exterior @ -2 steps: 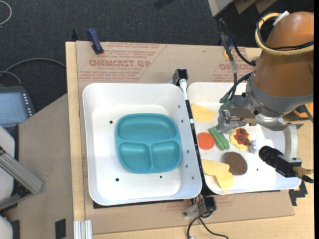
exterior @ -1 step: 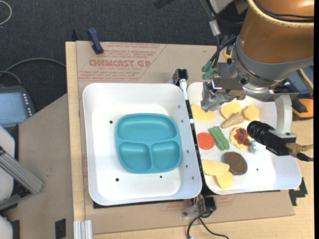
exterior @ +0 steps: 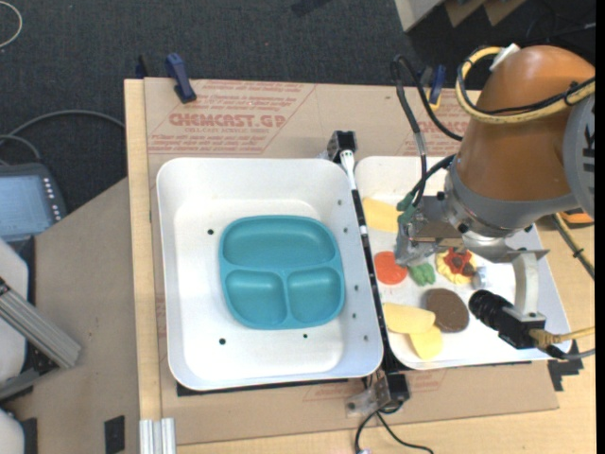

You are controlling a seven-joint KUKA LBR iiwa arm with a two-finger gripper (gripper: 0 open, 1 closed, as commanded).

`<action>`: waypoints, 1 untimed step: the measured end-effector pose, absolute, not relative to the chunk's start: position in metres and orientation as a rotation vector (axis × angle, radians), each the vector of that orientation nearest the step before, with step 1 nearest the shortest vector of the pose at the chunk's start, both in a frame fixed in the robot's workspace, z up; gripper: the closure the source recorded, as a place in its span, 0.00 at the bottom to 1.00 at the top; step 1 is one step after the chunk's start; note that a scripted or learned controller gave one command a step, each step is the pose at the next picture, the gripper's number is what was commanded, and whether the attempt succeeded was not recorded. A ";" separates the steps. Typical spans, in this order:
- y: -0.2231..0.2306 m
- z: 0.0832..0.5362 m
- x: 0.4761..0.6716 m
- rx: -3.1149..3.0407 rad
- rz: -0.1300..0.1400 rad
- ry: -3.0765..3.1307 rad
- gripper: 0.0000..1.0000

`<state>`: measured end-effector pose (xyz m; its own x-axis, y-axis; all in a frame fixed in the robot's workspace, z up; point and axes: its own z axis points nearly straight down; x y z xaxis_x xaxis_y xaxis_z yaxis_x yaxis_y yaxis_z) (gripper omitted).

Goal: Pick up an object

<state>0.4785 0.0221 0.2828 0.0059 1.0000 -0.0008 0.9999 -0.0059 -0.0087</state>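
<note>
Dark carpet surrounds your bench [exterior: 236, 112], which is topped with brown board printed "CHEMCAST" in red; the smaller print under it is too blurred to read. Your left bin [exterior: 180, 253] holds a teal divided plate [exterior: 281, 270]. The pickable things crowd your right bin [exterior: 492, 348]: a yellow piece [exterior: 380, 215] by the divider, an orange-red disc [exterior: 389, 268], a green piece [exterior: 422, 274], a brown oval [exterior: 445, 309], and two more yellow pieces [exterior: 416, 327] at the near edge. Your end effector [exterior: 414, 244] hangs low over the disc and green piece; you cannot tell how it is set. I'd settle squarely on one item, the disc perhaps, keeping clear of its neighbours and the bin wall.
</note>
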 end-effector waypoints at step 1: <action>-0.024 0.181 0.480 -2.223 0.006 -2.214 1.00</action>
